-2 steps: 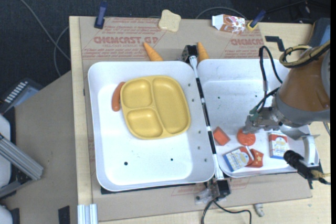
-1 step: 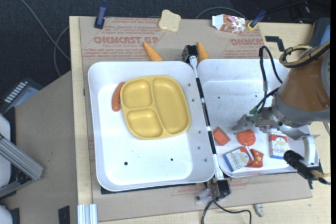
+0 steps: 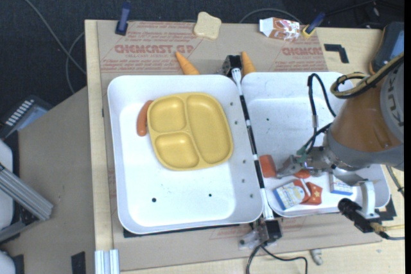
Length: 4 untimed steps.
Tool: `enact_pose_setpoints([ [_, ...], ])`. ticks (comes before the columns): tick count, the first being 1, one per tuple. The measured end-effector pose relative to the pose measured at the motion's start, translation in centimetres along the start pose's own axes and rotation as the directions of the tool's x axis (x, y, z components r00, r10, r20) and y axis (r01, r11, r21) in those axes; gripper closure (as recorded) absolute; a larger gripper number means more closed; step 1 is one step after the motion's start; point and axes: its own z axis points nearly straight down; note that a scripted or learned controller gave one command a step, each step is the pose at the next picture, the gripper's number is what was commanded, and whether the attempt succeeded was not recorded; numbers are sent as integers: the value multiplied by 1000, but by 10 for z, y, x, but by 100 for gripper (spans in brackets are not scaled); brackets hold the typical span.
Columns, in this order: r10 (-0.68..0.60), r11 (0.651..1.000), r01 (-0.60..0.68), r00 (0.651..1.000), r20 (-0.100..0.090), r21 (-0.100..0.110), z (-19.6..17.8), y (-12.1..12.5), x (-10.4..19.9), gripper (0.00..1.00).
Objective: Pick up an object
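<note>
My gripper (image 3: 297, 165) is low over the front left part of the right bin (image 3: 282, 106). A small orange-red block (image 3: 267, 167) lies just left of it, against the bin's left wall. Right in front of the gripper lie a white and blue packet (image 3: 290, 194) and a red piece (image 3: 313, 192). Another small white packet (image 3: 340, 187) is partly hidden under the wrist. The left bin (image 3: 186, 202) holds a yellow divided plate (image 3: 190, 129) and a red sausage (image 3: 142, 119) beside the plate's left edge.
Behind the bins on the cardboard lie a slice of bread (image 3: 207, 25), two orange carrot pieces (image 3: 186, 64) (image 3: 247, 63) and a crumpled wrapper (image 3: 280, 27). A black cable (image 3: 316, 96) loops over the right bin. The arm's body (image 3: 366, 128) covers that bin's right side.
</note>
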Motion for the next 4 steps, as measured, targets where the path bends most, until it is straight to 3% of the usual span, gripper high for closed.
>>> enact_pose_setpoints([
  [1,1,1000,-1,1000,1,-1,-10,0,0,100],
  [2,1,1000,-1,1000,1,-1,-10,0,0,0],
  [3,2,1000,-2,1000,8,-8,-2,43,17,0],
  [4,0,1000,0,1000,4,-6,-11,42,19,100],
])
